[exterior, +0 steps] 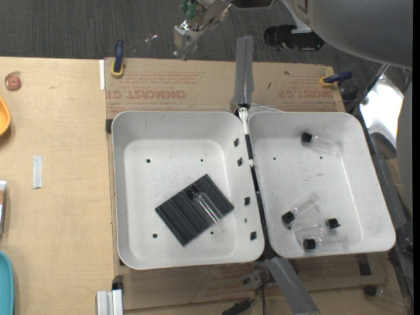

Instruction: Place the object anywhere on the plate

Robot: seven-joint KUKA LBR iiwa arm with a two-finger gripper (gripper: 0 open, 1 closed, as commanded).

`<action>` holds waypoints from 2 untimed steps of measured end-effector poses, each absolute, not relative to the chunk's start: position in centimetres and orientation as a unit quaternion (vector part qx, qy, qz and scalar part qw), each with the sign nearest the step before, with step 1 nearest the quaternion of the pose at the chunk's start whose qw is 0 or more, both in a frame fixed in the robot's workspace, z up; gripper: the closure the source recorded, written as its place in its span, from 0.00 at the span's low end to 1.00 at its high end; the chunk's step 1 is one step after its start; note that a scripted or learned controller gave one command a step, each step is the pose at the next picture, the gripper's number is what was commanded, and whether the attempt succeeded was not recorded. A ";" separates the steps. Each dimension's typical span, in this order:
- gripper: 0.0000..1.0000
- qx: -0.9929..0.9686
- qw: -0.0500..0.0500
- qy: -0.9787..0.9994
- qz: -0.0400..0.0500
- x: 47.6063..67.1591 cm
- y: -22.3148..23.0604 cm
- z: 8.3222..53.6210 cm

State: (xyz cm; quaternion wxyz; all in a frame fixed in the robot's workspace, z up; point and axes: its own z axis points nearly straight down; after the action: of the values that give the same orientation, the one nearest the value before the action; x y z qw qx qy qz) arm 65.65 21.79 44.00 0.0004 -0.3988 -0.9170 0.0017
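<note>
A clear vial point(207, 204) lay on the dark plate point(184, 219) in the left bin point(131, 130); hand point(184, 39) far above, grip state unclear.

Two shallow white bins sit side by side: the left bin point(131, 176) and the right bin point(354, 176). The left bin holds one dark ribbed plate point(184, 215) with one clear vial point(207, 204) lying on it. The right bin holds four clear black-capped vials: one point(318, 142) near its far wall, three point(308, 225) clustered near its front wall.
</note>
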 end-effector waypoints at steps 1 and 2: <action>1.00 -0.301 0.000 -0.954 0.001 65.5 21.5 44.1; 1.00 -0.260 -0.001 -0.966 0.000 65.2 22.7 44.2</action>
State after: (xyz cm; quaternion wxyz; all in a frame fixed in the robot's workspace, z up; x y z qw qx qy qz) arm 65.21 22.68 44.15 -0.0009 -0.2603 -0.9655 0.0002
